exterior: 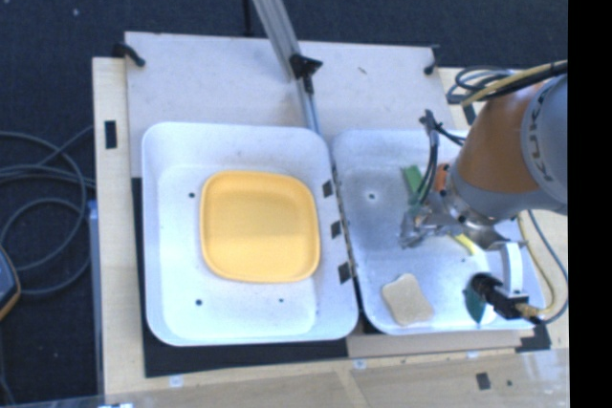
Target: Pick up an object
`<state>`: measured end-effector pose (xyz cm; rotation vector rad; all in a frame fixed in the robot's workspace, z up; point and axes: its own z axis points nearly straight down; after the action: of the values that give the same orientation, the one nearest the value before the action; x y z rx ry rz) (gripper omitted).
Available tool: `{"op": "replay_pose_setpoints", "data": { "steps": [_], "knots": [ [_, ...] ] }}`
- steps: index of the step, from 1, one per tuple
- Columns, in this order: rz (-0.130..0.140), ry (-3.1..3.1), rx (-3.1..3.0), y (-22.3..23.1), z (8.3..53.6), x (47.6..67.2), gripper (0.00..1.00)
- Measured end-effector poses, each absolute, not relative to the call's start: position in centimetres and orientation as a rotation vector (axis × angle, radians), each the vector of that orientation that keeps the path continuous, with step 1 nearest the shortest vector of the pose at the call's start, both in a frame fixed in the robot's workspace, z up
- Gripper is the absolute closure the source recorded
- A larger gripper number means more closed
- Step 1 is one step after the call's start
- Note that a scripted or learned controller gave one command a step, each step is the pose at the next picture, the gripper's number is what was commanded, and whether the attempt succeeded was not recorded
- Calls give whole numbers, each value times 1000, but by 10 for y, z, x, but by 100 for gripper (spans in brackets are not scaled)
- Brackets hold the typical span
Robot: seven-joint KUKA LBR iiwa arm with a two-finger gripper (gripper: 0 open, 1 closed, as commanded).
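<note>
2 shallow white bins side by side. The left white bin carries 1 flat square yellow plastic plate, lying flush in the middle. It looks like a poor target for a 2-finger tool, since no edge is raised.

The right white bin has the small loose items, probably scattered there as pick candidates. 1 tan sponge-like block lies flat near the front wall. 1 small green piece sits toward the middle, partly covered by the wrist, shape unclear.

The grey arm with orange band reaches in from the right and bends down over the right bin. The gripper is low, near the bin floor, a posture that fits a grab attempt there. Cannot tell if the gripper is spread or closed: too small and blurred. Nothing is visibly held.

Target guess: the green piece is just beside the gripper on the far side, and contact is unclear. The tan block is near on the front side, clearly apart from it. The plate is well apart, in the other bin. The pick is not yet confirmed.
</note>
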<state>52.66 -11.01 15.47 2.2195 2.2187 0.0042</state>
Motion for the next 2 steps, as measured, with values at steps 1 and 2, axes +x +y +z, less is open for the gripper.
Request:
{"op": "replay_pose_setpoints", "data": {
  "steps": [1,2],
  "knots": [
    [5,2219,2218,-102,201,529,100],
    [4,2219,2219,-103,233,530,100]
  ]
}}
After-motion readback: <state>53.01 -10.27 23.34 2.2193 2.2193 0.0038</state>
